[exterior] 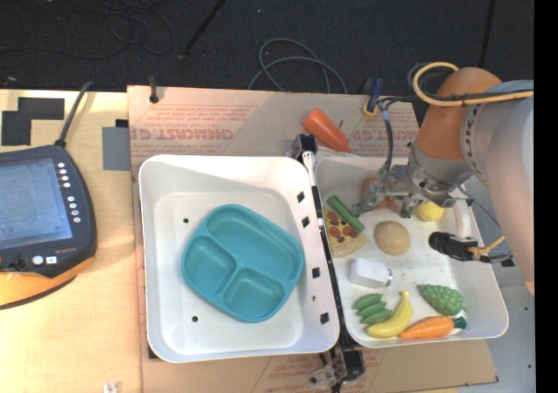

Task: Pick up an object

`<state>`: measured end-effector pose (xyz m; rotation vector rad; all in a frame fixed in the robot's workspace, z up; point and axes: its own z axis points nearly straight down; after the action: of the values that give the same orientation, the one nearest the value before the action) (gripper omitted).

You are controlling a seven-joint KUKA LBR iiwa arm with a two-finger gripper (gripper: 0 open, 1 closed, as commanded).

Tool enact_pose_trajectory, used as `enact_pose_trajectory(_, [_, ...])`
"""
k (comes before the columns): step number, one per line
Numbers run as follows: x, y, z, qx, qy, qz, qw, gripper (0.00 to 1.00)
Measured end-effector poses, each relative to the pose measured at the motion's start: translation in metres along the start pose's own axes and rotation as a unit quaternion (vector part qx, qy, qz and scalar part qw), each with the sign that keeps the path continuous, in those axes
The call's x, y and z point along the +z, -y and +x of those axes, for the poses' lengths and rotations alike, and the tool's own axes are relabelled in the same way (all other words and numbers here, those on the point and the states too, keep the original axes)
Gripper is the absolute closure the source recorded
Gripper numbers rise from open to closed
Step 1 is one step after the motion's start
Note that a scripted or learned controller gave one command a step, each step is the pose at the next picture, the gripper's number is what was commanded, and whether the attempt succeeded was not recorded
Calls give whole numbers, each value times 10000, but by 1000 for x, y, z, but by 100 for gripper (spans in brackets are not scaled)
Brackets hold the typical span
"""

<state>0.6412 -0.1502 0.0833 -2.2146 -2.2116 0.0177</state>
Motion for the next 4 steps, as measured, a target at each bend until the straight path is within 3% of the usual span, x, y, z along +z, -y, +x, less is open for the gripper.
enact_pose_trajectory(1, [-12, 1, 1, -11, -25, 18, 10000, 100])
enact_pose_trajectory(2, [-12, 1, 1, -16, -24, 21, 10000, 0])
enact_pose_trajectory(3, [-3, -3, -63, -18, -5, -74, 10000, 0])
enact_pose_trajectory(4, [-3, -1, 39, -27, -18, -14, 10000, 0])
